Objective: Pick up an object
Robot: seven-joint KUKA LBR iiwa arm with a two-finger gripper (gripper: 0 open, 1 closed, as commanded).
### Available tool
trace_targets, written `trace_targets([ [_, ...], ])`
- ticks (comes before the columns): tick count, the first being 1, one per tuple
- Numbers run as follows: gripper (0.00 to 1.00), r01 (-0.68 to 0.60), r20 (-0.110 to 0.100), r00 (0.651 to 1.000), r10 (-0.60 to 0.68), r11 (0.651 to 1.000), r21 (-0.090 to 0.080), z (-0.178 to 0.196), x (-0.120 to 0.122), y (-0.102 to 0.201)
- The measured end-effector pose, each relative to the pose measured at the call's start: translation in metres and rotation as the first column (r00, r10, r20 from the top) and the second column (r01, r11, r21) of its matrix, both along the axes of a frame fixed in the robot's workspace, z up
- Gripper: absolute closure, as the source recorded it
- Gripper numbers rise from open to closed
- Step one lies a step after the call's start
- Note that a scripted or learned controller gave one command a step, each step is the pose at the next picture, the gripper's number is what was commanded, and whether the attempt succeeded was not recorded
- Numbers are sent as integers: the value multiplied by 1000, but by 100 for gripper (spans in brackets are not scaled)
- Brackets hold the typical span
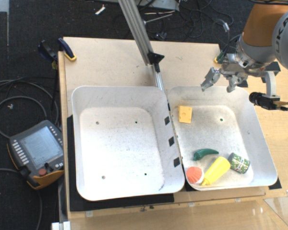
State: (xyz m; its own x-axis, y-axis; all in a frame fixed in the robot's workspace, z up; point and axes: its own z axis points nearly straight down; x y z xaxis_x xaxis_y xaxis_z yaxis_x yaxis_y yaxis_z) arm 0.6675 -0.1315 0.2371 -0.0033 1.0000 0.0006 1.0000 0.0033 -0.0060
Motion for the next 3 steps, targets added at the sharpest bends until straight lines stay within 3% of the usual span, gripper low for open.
trace_targets([
  [2, 0, 4, 1, 1000, -4, 1000, -1, -96, -2, -5],
  [3, 100, 3, 9, 1000, -3, 1000, -2, -82, 1, -4],
])
